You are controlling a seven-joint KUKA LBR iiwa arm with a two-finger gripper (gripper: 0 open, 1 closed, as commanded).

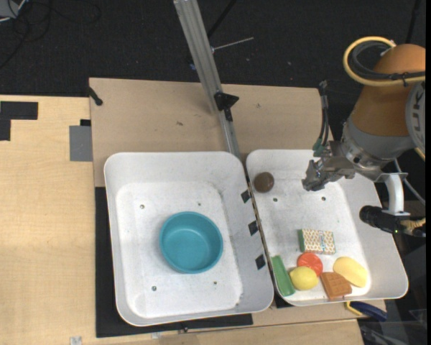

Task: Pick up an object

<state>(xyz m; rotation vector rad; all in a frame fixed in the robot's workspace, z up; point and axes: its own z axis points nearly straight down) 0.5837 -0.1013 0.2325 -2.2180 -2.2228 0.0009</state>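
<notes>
The jaws (313,180) hang over the right bin (388,264), grip state unclear; the brown ball (263,182) lies to their left, apart.

Two shallow white bins sit side by side on a brown board (158,113): the left bin (136,279) at 7 o'clock, the right bin (291,207) at 4 o'clock, their rims touching. Small black clips (253,227) line the seam between them. A slanted aluminium rail (201,49) runs from 12 o'clock down to that seam. A pale wooden panel (36,214) lies at 9 o'clock, and cables (7,6) lie at 11 o'clock.
</notes>
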